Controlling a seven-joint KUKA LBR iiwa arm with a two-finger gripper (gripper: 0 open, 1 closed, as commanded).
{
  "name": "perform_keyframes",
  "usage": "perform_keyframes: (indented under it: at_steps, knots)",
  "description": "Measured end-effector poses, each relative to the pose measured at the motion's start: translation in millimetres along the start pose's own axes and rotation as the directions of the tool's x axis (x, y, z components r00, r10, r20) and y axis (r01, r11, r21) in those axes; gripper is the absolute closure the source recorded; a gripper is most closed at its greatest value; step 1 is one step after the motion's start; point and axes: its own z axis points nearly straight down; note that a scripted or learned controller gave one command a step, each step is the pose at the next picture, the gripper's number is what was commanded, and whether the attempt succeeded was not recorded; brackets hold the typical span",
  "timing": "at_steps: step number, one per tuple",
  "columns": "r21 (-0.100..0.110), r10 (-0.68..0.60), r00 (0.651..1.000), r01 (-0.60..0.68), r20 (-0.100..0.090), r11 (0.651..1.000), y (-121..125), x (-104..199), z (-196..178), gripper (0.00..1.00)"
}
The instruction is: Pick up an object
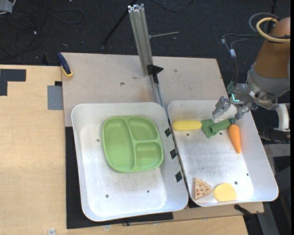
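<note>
Hovers with gripper [229, 108] spread wide at the right bin's [213, 153] twelve o'clock rim, holding nothing, probably lining up above the green piece [216, 128] beside the carrot [235, 138].

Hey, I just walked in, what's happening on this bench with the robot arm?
The arm reaches in from the right, and its hand hangs over the far end of the right bin. It sits just above a green toy, with a corn cob to one side and a carrot to the other. A pizza slice and a yellow piece lie at the bin's near end. Nothing is visibly held. The left bin holds a green divided plate.
</note>
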Motion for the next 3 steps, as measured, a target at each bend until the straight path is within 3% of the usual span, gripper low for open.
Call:
perform_keyframes:
  at_steps: [1, 3]
  knots:
    - [-0.003, 0.000, 1.000, 0.000, 0.000, 1.000, 1, 0, -2, 0.00]
    - [0.002, 0.001, 1.000, -0.001, 0.000, 1.000, -11, -6, 107, 0.00]
